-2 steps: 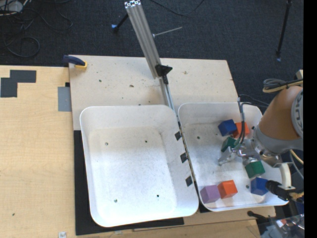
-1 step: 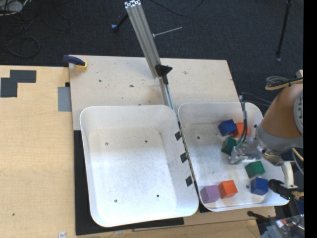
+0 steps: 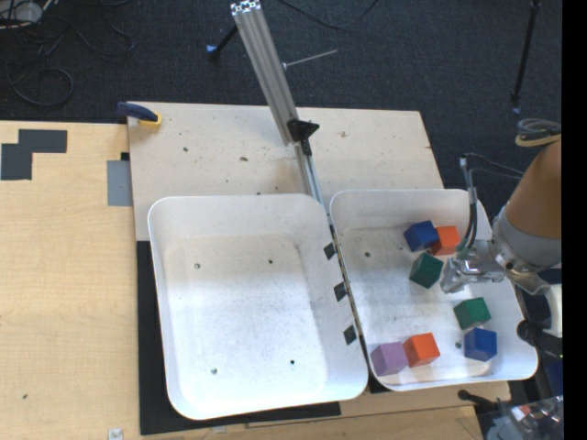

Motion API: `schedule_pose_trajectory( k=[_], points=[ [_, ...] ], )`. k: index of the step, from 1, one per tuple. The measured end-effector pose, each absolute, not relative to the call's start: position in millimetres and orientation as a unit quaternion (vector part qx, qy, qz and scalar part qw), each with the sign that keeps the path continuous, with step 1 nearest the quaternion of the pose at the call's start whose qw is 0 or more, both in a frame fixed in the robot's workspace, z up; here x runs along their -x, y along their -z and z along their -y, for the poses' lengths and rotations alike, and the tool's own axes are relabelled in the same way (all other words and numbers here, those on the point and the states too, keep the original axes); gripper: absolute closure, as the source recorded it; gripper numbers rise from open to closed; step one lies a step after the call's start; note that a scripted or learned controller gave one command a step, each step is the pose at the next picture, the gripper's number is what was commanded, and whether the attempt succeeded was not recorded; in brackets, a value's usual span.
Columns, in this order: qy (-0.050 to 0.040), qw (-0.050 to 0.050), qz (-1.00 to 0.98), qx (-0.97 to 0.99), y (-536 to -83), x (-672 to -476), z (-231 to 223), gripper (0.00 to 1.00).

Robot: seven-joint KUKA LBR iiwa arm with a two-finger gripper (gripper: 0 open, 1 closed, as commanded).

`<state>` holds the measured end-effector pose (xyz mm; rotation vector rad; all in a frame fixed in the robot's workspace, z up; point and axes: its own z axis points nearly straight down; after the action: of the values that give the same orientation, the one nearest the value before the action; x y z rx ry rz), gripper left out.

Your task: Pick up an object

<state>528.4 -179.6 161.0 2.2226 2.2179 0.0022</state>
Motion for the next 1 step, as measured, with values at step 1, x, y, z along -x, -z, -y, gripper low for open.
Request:
schedule_pose_trajectory(
  k=[1],
  points=[
    [-0.0005, 0.001, -0.707, -0.707, -205.0, -523.3, 178.8, 1.00]
  ],
)
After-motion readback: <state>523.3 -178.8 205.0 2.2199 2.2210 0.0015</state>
